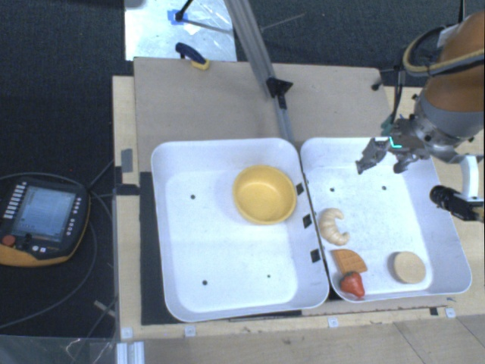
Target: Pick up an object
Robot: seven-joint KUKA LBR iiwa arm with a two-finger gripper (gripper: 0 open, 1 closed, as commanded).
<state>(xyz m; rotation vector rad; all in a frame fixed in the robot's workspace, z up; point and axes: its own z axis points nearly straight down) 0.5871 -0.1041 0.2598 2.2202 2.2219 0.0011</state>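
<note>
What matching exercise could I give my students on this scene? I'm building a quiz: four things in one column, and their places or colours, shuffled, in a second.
Things:
1. bowl
2. croissant
3. strawberry
4. claw

Places or colours:
A. red, at the right bin's near edge
B. above the right bin's far part
C. yellow, in the left bin
D. pale, beside the divide between the bins

Pairs: 1-C, 2-D, 3-A, 4-B

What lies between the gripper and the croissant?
Only bare white bin floor separates the gripper from the croissant, seen in the camera view.
</note>
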